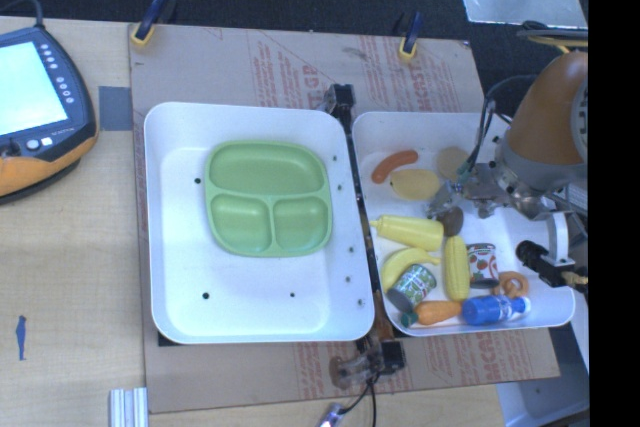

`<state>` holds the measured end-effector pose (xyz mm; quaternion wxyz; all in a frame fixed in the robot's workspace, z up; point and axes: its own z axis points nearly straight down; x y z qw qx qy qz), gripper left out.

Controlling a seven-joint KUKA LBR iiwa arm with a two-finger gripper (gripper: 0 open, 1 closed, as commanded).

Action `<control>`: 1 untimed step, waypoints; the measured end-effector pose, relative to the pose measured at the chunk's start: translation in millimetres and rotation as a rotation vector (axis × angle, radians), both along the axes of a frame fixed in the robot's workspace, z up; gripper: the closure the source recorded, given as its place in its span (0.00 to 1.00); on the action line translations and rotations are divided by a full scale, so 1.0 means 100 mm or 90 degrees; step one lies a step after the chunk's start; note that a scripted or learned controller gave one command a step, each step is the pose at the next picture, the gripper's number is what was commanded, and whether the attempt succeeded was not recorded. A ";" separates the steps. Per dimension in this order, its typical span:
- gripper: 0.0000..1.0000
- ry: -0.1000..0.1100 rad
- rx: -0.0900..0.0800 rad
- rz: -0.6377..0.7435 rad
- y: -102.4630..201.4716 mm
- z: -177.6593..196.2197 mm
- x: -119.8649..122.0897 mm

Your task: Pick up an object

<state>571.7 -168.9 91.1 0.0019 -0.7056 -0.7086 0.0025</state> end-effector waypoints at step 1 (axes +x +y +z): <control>1.00 0.001 -0.001 0.003 -0.01 0.11 0.01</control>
